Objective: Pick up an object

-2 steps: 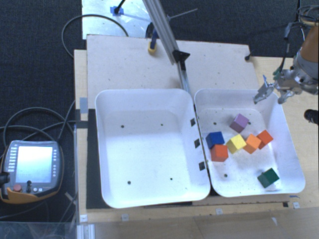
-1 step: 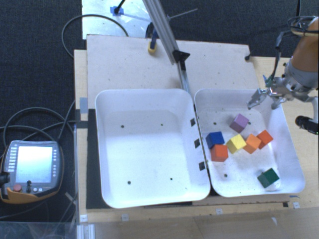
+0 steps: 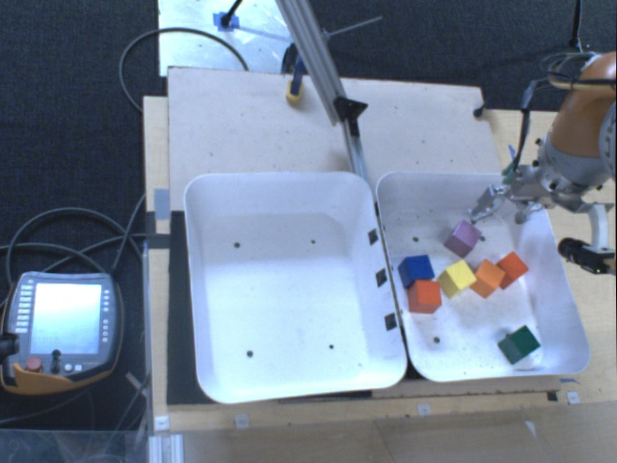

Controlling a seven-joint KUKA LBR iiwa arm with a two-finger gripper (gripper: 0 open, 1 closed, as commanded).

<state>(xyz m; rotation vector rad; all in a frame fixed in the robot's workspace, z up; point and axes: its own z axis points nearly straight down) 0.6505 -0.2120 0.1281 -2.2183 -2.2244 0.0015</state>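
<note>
From my console I see the bench (image 3: 241, 123) carrying two shallow white bins: the left bin (image 3: 207, 220) lies well away from the gripper, while the right bin (image 3: 569, 326) sits directly beneath it. The arm (image 3: 583, 123), grey with its orange band, reaches in over that bin's far corner, and the gripper (image 3: 492, 204) hangs low above the floor there. Its thin fingers look slightly spread, with nothing between them, so I judge it to be gripping nothing. All the candidate objects are small cubes in the right bin. The purple cube (image 3: 465, 237) lies just below and a little inward of the fingertips, nearest of all, but apart from them. Further toward the near wall runs a tight cluster: the blue cube (image 3: 416, 268), the red cube (image 3: 424, 296) touching it, the yellow cube (image 3: 457, 278), and two orange cubes (image 3: 499, 272) pressed side by side. The green cube (image 3: 521, 343) stands alone, farthest from the gripper, near the front corner. I read this as the approach stage, with no grasp made. The next move calls for shifting over the purple cube, straddling it with the fingers, descending, then closing; its isolation from the cluster makes it the cleanest choice.
</note>
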